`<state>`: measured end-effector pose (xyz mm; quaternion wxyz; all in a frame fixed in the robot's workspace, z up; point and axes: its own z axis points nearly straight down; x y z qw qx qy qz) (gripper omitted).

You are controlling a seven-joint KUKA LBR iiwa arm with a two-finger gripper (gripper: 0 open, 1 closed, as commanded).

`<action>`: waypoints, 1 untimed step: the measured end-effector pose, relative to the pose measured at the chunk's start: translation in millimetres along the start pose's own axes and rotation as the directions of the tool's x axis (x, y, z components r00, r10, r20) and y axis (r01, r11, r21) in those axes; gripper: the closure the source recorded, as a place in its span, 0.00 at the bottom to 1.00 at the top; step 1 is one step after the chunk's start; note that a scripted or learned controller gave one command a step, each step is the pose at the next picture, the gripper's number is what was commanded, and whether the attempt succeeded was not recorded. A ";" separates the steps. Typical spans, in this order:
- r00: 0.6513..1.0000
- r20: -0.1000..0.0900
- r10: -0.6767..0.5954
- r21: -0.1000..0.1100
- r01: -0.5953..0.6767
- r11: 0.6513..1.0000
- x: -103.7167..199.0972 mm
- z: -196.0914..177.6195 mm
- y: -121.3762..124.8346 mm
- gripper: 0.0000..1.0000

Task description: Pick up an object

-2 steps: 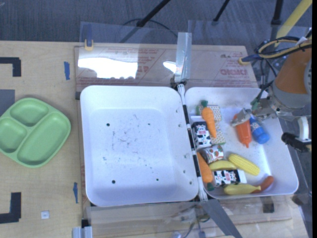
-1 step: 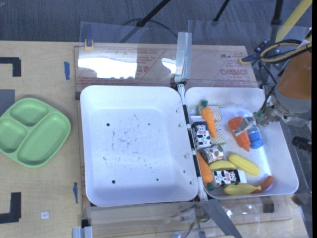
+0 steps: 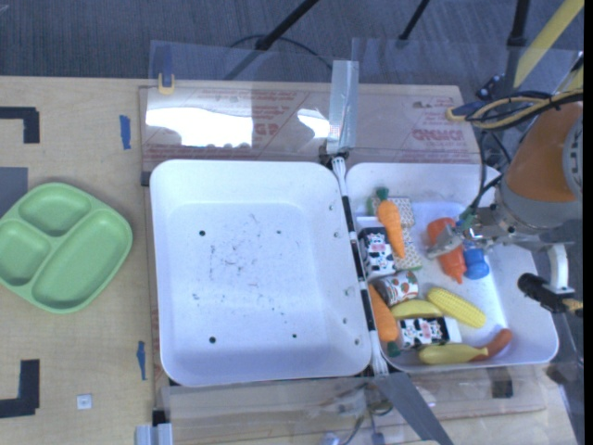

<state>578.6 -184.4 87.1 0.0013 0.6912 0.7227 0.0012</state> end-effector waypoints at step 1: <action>1.000 0.002 0.001 -0.007 -0.001 1.000 -1.3 -12.6 1.8 1.00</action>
